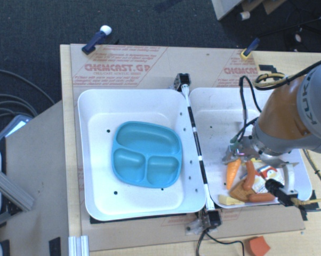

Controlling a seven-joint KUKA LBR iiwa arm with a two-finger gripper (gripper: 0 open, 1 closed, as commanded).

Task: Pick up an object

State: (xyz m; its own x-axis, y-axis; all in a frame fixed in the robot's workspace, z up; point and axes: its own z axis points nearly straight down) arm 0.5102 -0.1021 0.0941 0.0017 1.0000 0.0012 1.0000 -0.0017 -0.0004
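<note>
dark carpet surrounds the bench (pixel 123 63). left bin (pixel 91 143) holds a blue divided plate (pixel 147 153). right bin (pixel 214 105) holds a carrot (pixel 232 173), near upright with its tip toward the front edge, beside sausages (pixel 249 176). gripper (pixel 236 152) sits at the carrot's top; whether it grips is unclear.

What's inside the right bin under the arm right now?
In the right bin, toy food is piled at the near edge: a carrot, sausage-like pieces and a yellowish piece. The arm covers the bin's right part, so anything beneath it is hidden.
</note>
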